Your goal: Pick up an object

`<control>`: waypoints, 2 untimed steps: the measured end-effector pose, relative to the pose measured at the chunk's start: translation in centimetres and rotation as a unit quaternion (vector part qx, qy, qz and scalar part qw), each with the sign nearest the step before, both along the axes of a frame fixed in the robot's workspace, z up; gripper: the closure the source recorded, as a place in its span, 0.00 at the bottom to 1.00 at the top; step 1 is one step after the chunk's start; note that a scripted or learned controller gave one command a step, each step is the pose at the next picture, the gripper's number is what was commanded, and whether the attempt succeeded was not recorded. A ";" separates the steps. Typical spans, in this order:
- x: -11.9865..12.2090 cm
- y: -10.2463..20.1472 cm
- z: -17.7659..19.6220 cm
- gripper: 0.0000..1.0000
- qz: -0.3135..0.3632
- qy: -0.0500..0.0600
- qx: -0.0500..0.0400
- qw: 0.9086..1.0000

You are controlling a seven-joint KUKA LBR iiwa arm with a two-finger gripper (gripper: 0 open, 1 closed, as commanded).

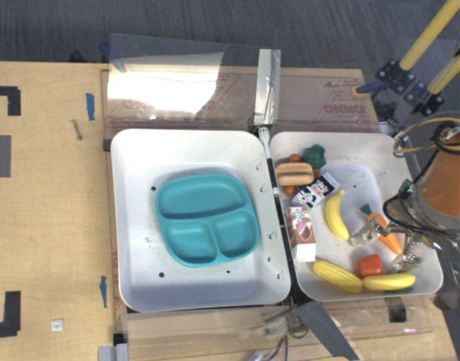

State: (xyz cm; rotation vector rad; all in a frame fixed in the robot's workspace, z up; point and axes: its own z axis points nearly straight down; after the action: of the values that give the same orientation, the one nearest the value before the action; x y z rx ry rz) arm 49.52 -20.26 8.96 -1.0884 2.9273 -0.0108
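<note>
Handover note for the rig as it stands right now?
Claw: low in the right bin, at the carrot; grip state unclear.
Items: all in the right bin, including hot dog, bananas, corn, tomato. Teal tray sits in the left bin.
Done: nothing visibly lifted.
Left: grasp one object and raise it.

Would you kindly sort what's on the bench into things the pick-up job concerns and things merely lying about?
Job:
gripper
carrot
banana
corn cob
tomato
hot dog
right bin

Lying about:
teal divided plate
left bin
</note>
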 end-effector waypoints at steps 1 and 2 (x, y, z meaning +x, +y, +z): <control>0.6 -0.5 -0.1 0.00 0.011 0.002 0.002 1.000; 5.2 0.5 -0.2 0.00 0.093 0.005 -0.001 0.996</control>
State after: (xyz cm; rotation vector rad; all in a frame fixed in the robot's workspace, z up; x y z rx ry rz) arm 54.76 -19.79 8.72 -1.3593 2.8233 -0.0057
